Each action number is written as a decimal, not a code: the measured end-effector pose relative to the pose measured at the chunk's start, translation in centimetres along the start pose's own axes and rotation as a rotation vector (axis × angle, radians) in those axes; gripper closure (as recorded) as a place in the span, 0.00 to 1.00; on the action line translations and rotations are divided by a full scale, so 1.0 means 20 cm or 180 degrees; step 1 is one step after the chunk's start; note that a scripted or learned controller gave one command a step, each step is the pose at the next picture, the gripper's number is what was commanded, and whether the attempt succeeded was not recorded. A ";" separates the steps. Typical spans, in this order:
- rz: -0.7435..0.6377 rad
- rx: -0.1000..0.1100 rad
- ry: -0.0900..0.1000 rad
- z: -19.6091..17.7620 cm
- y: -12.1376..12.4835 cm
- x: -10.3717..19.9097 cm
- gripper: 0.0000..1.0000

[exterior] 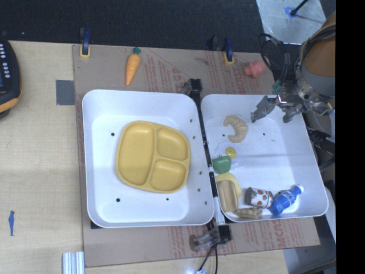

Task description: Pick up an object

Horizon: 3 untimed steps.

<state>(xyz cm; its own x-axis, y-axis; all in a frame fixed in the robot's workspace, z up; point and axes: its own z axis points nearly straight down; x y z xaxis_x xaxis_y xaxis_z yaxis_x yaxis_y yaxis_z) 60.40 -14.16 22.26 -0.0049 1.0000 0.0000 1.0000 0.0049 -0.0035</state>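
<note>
My gripper (276, 112) hangs over the far right part of the right bin (296, 147), its two dark fingers spread apart with nothing between them. A beige croissant (236, 128) lies to its left on the bin floor. Further forward sit a green pepper (221, 164) with a small yellow piece (230, 152) beside it. Along the near edge are a yellow and tan sandwich-like block (228, 192), a small spotted cup (258, 197), a blue bottle (284, 200) and a tan piece (247, 213).
The left bin (102, 198) holds a yellow divided plate (153, 155). A toy carrot (132, 66) and a pink object (255, 68) lie on the cardboard behind the bins. Clamps hold the board's far edge. A dark device (8, 76) sits at the far left.
</note>
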 end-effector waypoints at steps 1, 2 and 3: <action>-0.0011 -0.0002 -0.0006 0.25 0.27 0.07 0.00; 0.0003 0.0029 0.0000 0.68 0.25 0.05 0.00; -0.0003 0.0004 -0.0006 0.60 0.26 0.04 1.00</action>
<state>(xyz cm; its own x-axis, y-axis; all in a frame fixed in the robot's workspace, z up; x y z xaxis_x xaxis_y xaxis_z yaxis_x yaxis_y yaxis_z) 65.63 -13.30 10.30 -0.0060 1.0000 -0.0020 1.0000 0.0060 -0.0048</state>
